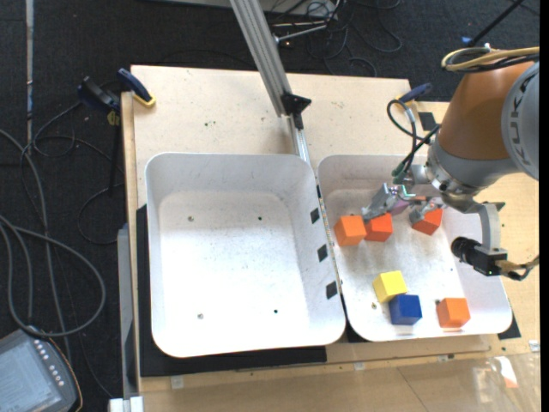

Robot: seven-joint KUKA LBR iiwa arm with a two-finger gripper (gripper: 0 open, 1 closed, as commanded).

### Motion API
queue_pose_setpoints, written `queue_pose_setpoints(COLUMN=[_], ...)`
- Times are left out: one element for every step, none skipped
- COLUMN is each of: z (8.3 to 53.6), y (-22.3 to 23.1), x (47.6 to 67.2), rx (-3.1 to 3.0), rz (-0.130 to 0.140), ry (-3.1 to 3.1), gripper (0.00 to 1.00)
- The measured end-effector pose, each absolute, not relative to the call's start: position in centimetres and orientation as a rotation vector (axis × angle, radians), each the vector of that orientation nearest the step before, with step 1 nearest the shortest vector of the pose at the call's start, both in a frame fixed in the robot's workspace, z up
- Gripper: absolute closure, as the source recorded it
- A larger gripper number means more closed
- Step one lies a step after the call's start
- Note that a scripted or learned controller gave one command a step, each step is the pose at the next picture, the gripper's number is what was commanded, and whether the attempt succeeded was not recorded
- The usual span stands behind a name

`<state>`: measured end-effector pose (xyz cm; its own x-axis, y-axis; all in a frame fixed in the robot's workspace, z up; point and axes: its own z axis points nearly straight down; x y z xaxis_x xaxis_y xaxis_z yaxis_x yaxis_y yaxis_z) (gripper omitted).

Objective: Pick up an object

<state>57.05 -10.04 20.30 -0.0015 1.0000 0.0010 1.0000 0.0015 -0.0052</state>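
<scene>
My hand hangs low in the right bin, just above the red-orange block; I cannot tell its state.

white bins | cubes – orange, red, yellow, blue

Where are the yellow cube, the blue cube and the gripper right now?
yellow cube [389,284]: camera view, on its top face, right bin.
blue cube [406,309]: camera view, on its top face, touching the yellow one.
gripper [396,197]: camera view, midway between its fingertips, above the orange blocks.
</scene>
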Motion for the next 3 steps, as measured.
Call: queue_pose_setpoints(z=[20.5, 15.2, 9.8], y=[-10.1, -10.4, -10.3], x=[57.1, 56.0, 55.9], rx=[-2.221, -2.22, -2.219], rz=[0.001, 0.006, 0.006], ry=[-2.22, -2.216, -2.217], gripper=[0.0, 0.0, 0.0])
